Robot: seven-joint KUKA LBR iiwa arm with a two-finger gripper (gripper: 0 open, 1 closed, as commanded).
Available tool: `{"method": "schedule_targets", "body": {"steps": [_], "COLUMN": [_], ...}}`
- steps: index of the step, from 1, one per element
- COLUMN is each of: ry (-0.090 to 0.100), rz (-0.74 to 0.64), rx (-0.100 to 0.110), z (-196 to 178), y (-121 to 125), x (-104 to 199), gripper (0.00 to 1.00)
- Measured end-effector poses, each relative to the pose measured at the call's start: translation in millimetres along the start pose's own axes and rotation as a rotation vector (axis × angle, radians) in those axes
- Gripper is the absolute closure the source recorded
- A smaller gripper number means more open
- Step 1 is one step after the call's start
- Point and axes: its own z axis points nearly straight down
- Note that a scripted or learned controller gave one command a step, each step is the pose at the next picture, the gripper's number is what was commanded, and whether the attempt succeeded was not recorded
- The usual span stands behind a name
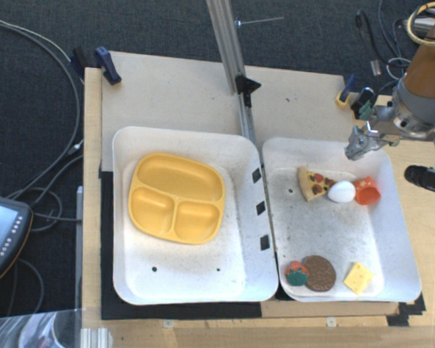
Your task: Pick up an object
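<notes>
The right bin [302, 225] holds a pizza slice [314, 183], a white egg [341, 192] and a small orange cup [366, 192] in a row near its far side. A brown cookie [319, 273], a red and green vegetable piece [297, 272] and a yellow cheese wedge [358, 277] lie near its front edge. My gripper [356, 148] hangs above the far right corner of this bin, just beyond the egg and cup, with nothing visibly in it.
The left bin [236, 260] holds a yellow divided plate [176, 197]. A metal pole [229, 41] slants up from between the bins. Black clips [259, 207] sit along the divider. Cables lie on the floor at the left and top right.
</notes>
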Motion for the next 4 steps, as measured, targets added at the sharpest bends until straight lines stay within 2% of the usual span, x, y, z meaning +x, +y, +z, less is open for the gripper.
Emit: {"method": "schedule_targets", "body": {"steps": [1,3,4], "ry": [0.001,0.006,0.006], "rz": [0.0,-0.006,-0.005], "rx": [0.004,0.01,0.013], "z": [-5,-23,-11], "y": [1,-22,-41], "x": [0,114,166], "gripper": [1.0,1.0,1.0]}}
